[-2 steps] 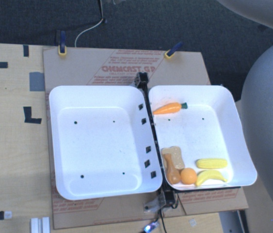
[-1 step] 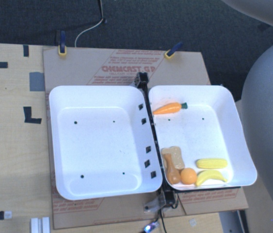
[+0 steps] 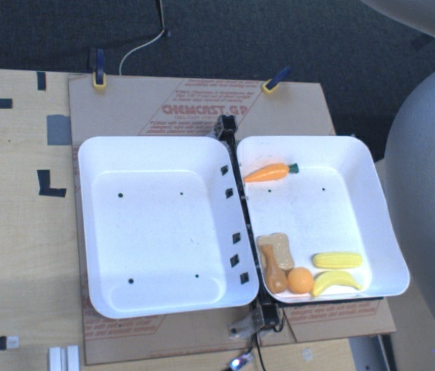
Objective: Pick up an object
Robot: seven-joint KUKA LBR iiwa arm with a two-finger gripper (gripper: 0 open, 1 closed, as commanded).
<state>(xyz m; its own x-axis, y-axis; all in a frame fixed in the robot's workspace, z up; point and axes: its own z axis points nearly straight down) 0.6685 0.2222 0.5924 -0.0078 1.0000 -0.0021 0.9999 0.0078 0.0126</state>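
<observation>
The right bin [image 3: 356, 157] holds several toy foods. An orange carrot with a green top [image 3: 267, 173] lies near its far left corner, beside the divider. At the near edge sit a tan bread-like piece [image 3: 277, 251], an orange ball [image 3: 300, 281], a yellow corn cob [image 3: 337, 260] and a yellow banana [image 3: 336, 283], close together. Grey parts of the arm [image 3: 426, 161] fill the top right and right side of the camera view.
The left bin [image 3: 93, 207] stands beside the right one, joined by black clips [image 3: 236, 238] along the shared wall. Both rest on a cardboard sheet [image 3: 194, 107] held by two clamps. A white cable [image 3: 144, 45] runs at the back.
</observation>
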